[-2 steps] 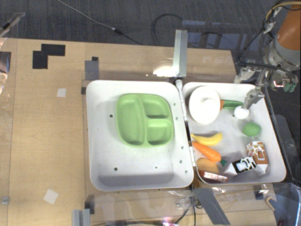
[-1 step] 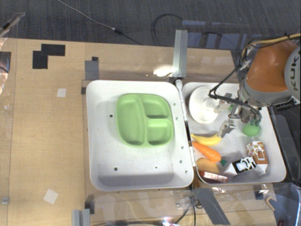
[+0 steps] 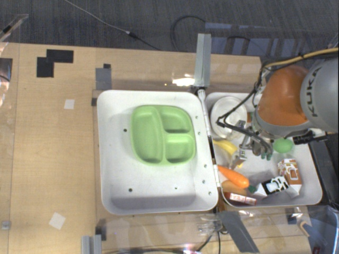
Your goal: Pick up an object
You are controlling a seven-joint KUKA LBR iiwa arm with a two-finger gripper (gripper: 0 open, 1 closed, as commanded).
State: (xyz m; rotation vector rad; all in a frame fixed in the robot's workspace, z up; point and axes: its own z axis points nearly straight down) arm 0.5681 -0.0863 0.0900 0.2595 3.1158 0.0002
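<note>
Plainly, "KU" lettering on the grey arm (image 3: 318,91), its gripper (image 3: 253,148) above the carrot (image 3: 233,177), grasp state unclear.

You're looking at a pale, matt wood-grain bench (image 3: 47,157) carrying two smooth white plastic bins (image 3: 111,189), a matt green plastic divided tray (image 3: 161,135), a glossy orange plastic carrot (image 3: 233,177), printed cardboard cartons (image 3: 290,172), and the arm's shiny orange band (image 3: 280,97) beside grey metal.
</note>
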